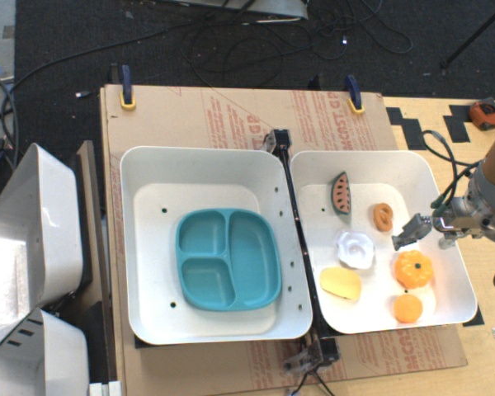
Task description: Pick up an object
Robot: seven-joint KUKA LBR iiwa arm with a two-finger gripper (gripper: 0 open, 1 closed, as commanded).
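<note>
The right bin [412,167] holds several small items. A watermelon slice [340,193] lies near its back left, with an orange ring [383,216] to its right. A white cup-like piece [355,249] sits mid-bin, and a yellow piece [341,284] lies in front of it. An orange pumpkin [413,269] and an orange ball [407,308] sit at the front right. My gripper [425,231] hangs over the bin's right side, just above the pumpkin and to the right of the ring. Nothing is seen held in it.
The left bin [148,172] holds a teal divided plate [228,259]. A dark divider [295,221] runs between the two bins. White containers [33,229] stand off the bench at far left. Yellow clamps [128,97] grip the board's back edge.
</note>
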